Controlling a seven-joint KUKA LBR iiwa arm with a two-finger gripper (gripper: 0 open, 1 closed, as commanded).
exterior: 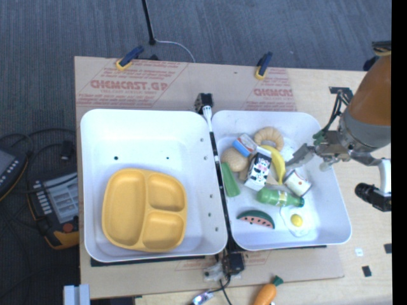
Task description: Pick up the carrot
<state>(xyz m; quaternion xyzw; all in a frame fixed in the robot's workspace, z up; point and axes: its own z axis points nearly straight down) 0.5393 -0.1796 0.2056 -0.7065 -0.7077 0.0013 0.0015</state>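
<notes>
- The carrot (266, 293) lies on the brown bench board (127, 84), outside the right bin (331, 227) and just past that bin's near rim, orange body with a green tip pointing up-right.
- The gripper (299, 157) reaches in over the right bin from its far-right side; I cannot tell whether the claw is apart or together, and nothing shows clamped in it.
- The gripper tip sits just beside the banana (277, 162) and above a small white can (297, 183), well apart from the carrot.
- Inside the right bin: a croissant (269, 135) near the far rim, a potato (235, 161) by the left wall, a white carton with black marks (257, 170) in the middle.
- Nearer the front rim of that bin: a green bottle (280, 199), a watermelon slice (256, 220) and a fried egg (296, 221).
- A green cucumber (230, 180) lies along the right bin's left wall.
- Left of the right bin sits the left bin (127, 132), carrying a yellow divided plate (145, 208).
</notes>
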